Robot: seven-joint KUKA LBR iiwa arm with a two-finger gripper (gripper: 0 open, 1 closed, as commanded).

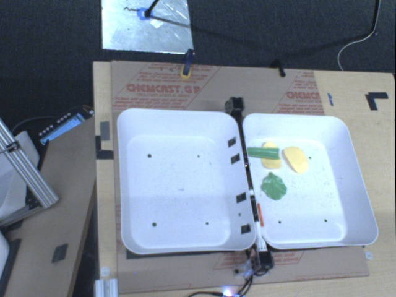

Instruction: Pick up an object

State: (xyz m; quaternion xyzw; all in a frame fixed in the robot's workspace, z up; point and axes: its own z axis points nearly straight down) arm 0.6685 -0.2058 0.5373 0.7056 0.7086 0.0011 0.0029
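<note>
White plastic on my screen: two bins side by side on the counter [154, 82], which is covered with brown printed cardboard. I'm looking down on them at a slant. The left bin [133, 166] shows me its bare floor with a few dark dots. The right bin [356, 190] holds everything I could go for, bunched in its upper left part, near the divide between the bins.

I see a green stick [261, 152] lying roughly level, one end close to the bin's left wall, the other resting across a yellow piece [270, 160]. Just to the right of that sits a pale yellow oval [296, 159], tilted, close by but I can't tell if they touch. Below the pair, a green leafy shape [273, 186] lies flat on the bin floor, apart from the others.

Jaws: I cannot tell their state from this feed.

Beyond the counter, a shiny silver sheet [133, 26] lies on the dark floor. A white cable [362, 39] curls at upper right. A yellow clip [185, 72] sits at the counter's far edge.
</note>
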